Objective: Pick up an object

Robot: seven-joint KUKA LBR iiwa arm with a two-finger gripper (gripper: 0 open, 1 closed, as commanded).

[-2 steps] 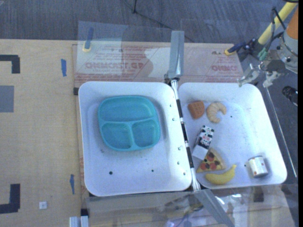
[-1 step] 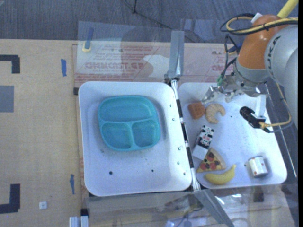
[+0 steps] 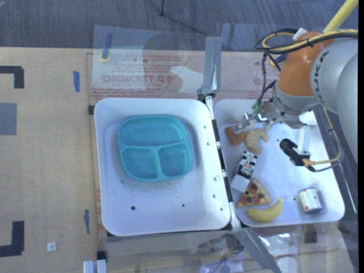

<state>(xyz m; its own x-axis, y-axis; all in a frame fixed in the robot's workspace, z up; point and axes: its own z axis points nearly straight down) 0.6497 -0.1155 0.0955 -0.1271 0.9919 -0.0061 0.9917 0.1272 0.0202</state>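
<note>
My gripper (image 3: 257, 120) hangs low over the back left part of the right bin (image 3: 330, 209). Directly below it lie a tan croissant (image 3: 256, 139) and a brown bread-like piece (image 3: 233, 134), close to the bin's left wall. I cannot tell whether the gripper touches either of them. Further forward in the same bin sit a black-and-white carton (image 3: 246, 165), a pizza slice (image 3: 254, 193), a yellow banana (image 3: 266, 211) and a small white can (image 3: 309, 200).
The left bin (image 3: 114, 209) holds a blue divided plate (image 3: 154, 147). A metal divider (image 3: 219, 158) runs between the two bins. The arm with its orange band (image 3: 298, 73) reaches in from the upper right.
</note>
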